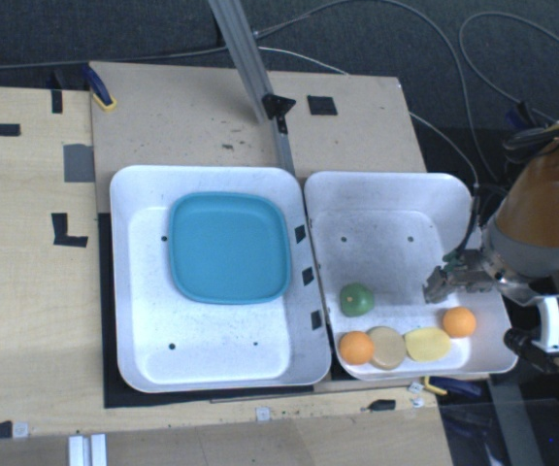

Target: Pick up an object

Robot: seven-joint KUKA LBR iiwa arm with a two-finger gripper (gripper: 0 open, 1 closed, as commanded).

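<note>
**Pincer low over the right bin, fruit lined up along the near wall**

I start at the near edge of the right bin [454,190], where the pickable things sit in a row against the front wall. From my view's left: an orange ball [356,348], touching a flat beige disc [387,348], then a pale yellow lemon-shaped piece [427,344] just beside it, and a second small orange [459,321] a little further back and to the right. A green round piece [357,300] sits apart, behind the first orange and nearer the bin's middle.

I judge these to be light toy food: stiff, smooth, likely to roll or squirt out under a pinch. The green one looks the best bet, with open floor all round it; I'd close across its widest part, straight down. The crowded row gives the fingers little room, and the disc lies too flat to grip easily.

My pincer [446,282] hangs just behind the small orange, close to the bin floor. It's dark and blurred from here, so I cannot tell how wide it stands, and I see nothing between its tips. The arm [537,212] comes in over the bin's right rim.

The bin floor is white, scuffed and slick, with shallow sloping walls. Across the divide, the left bin [134,289] holds a blue square plate [229,247]. Both bins rest on a pale wooden surface [27,260] marked with black tape, a metal bar [250,56] slants in from the far side, and cables [435,37] trail over dark floor beyond.
</note>
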